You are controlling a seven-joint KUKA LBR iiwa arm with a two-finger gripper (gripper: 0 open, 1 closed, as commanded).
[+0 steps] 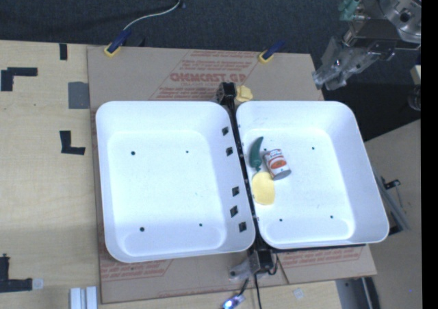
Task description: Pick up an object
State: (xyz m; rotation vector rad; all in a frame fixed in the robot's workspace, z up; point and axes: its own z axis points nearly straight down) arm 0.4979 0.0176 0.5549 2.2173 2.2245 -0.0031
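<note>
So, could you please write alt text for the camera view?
The gripper hangs above the bench beyond the right bin, which holds a small can, a green piece and a yellow piece near its left wall.

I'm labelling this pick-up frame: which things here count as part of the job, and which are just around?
Job:
small red-and-white can
flat yellow oval piece
slim dark green curved piece
two-finger gripper
right white bin

Just around:
left white bin
brown cardboard sheet
two blue-and-yellow clamps

Robotics lab, white bins (pixel 164 112) clamped on cardboard sheet (pixel 205 75) (printed lettering), taped bench (pixel 41 116)
</note>
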